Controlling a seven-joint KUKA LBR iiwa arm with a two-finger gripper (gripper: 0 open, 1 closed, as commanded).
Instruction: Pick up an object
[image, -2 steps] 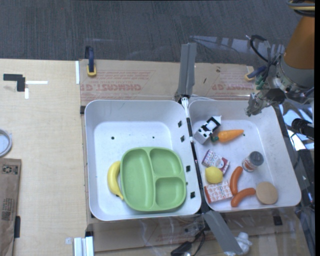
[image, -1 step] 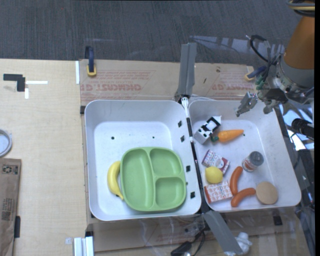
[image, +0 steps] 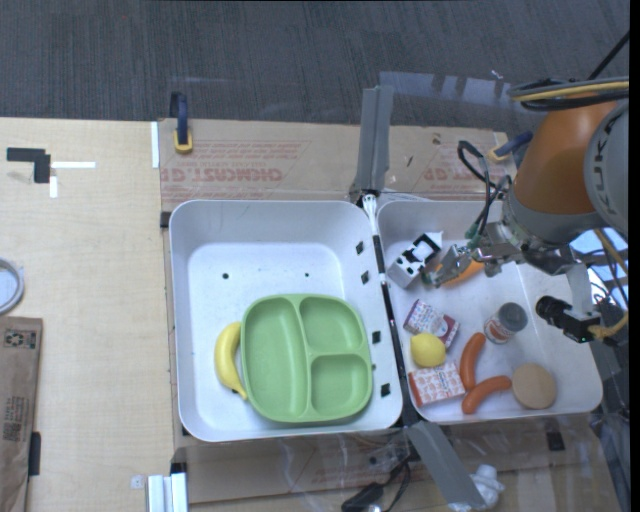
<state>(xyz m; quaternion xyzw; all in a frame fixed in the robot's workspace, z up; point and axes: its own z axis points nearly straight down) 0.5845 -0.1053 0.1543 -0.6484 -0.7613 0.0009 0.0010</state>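
Beneath the bench we are seeing dark carpet, and on the pale wooden bench top (image: 90, 260) two white bins are sitting side by side; we are working in the right bin (image: 590, 395), where the gripper (image: 462, 264) is hanging low near the far edge, roughly in the middle of it. We cannot tell how far it is spread, since cables and the wrist are crowding it, and something orange (image: 478, 269) is showing right at its tip; whether that is being gripped or merely lying under it, we cannot say. Just beside it toward the bin's far left corner a black-and-white block (image: 412, 258) is lying, close enough that we are expecting it could be nudged or caught along with the target. Further toward the near edge, a small printed packet (image: 430, 321), a lemon (image: 428, 350), a second packet (image: 438, 383), two orange sausages (image: 478, 372), a small can (image: 505, 322) and a tan round piece (image: 534, 386) are scattered, mostly apart from one another. We are judging the main risk to be a pinch on the end of a slim, rounded thing, which would let it swing or slip as the arm is rising. In the left bin (image: 185, 300) a green divided plate (image: 305, 357) is resting with a banana (image: 229, 361) tucked against its left rim, well apart from the work.
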